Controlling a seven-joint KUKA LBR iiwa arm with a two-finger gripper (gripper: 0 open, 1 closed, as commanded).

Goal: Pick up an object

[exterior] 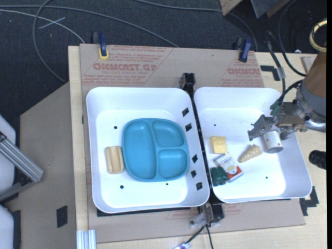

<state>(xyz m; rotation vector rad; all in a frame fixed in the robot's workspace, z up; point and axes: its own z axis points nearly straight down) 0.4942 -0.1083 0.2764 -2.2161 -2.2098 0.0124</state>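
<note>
end effector [265,134] right of frame, over right bin [290,188] | grip state unclear | cone [250,153] just below-left, likely the target

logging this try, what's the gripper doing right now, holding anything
Two-finger gripper: above the right white bin, nothing visibly between its fingers; open or closed cannot be told.

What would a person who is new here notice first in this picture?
Probably the blue divided plate in the middle of the left bin, with a tan block beside it. Next, the hand over the right bin, above small items such as a yellow square.
</note>
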